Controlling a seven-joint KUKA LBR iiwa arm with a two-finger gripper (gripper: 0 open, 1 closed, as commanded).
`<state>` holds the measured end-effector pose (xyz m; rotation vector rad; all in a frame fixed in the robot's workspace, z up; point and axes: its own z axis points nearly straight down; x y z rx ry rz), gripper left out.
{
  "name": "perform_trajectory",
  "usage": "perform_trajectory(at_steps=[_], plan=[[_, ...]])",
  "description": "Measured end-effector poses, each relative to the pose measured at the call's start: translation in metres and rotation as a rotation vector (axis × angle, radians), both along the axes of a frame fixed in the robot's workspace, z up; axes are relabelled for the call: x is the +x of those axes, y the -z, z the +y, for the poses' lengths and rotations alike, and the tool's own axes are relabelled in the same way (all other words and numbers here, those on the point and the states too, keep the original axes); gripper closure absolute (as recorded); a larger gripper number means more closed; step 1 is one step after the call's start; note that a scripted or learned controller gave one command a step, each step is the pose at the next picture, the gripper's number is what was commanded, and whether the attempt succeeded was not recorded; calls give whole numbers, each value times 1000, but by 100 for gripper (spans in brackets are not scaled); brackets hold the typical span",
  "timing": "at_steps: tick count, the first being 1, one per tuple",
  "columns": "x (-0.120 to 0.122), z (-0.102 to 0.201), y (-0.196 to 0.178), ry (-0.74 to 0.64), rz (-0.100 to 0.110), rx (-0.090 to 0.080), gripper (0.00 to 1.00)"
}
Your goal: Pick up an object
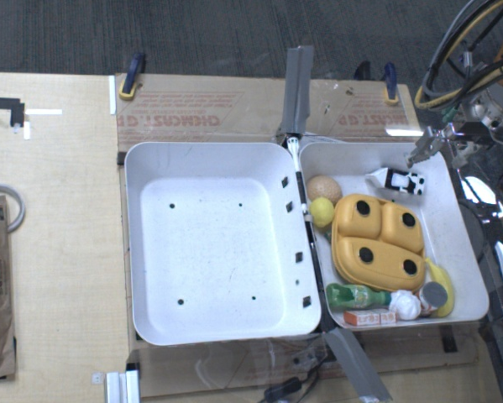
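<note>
So everything pickable is piled in the right bin (461, 225) – looks like it's the source bin. The gripper (425, 148) sits up at that bin's far right corner, just beside the black-and-white toy (396, 180), probably its target. Can't tell how the jaws are set; too small and cluttered. Count – one big yellow tray (379, 242), one yellow ball (322, 212), one tan ball (322, 188), one green bottle (358, 295), one red-and-white box (367, 317). Left bin (142, 225) is likely the drop-off.

A light wood surface (58, 225) sits under a dark grey floor (192, 15). Brown cardboard (201, 116) lies at the back, held by blue clamps (133, 72).
</note>
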<state>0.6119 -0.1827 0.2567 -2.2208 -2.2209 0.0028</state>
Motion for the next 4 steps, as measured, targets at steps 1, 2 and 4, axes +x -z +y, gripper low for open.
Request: perform_trajectory(at_steps=[1,2,4], plan=[[-74,-37,126,14,3,4,0],[-116,-30,157,-9,-17,2,0],[-125,-27,146,-173,-25,-10,100]])
